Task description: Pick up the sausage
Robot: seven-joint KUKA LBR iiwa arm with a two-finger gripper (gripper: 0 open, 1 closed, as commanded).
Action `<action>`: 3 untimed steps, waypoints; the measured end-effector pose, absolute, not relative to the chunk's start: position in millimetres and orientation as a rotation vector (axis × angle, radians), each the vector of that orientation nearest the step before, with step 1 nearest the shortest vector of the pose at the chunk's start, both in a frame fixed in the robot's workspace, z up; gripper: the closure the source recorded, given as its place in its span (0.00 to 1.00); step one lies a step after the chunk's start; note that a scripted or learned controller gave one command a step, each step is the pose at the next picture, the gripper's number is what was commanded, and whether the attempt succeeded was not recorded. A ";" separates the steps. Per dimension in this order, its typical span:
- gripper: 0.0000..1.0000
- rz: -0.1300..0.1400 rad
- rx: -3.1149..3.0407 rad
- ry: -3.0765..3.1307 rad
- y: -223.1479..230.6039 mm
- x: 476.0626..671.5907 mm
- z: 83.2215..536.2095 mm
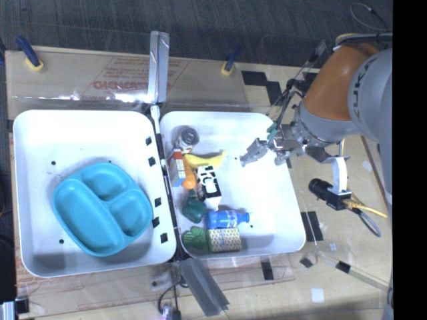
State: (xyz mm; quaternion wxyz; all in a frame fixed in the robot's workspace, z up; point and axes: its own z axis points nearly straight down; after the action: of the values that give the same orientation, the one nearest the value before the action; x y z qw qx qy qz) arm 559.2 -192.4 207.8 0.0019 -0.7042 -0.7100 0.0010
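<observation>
The grey arm is seen reaching in from the right of the frame, and its end effector (252, 154) is held over the upper right part of the right bin (287, 205), above bare white floor. Whether it is set wide or narrow cannot be told from this angle.

The objects in the right bin are gathered along its left side, well apart from the end effector. A round metal can (188, 137) is placed at the top of the cluster, with a banana (203, 159) just below it. A small orange-brown piece (190, 179), taken to be the sausage though this cannot be told with certainty, is found just below the banana, beside a black-and-white item (210, 181). Lower down, a dark green object (194, 209), a blue bottle (225, 218) and a patterned cylinder (223, 240) are laid close together.

In the left bin (33, 139), a blue divided plate (101, 207) is seen. Both bins are carried side by side on the table (353, 259).
</observation>
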 end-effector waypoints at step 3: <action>1.00 0.004 -2.416 -2.002 -195.2 658.2 122.9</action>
State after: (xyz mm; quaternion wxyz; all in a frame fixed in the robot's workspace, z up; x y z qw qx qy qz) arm 658.2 -195.2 122.9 0.0018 -0.7700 -0.6380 0.0013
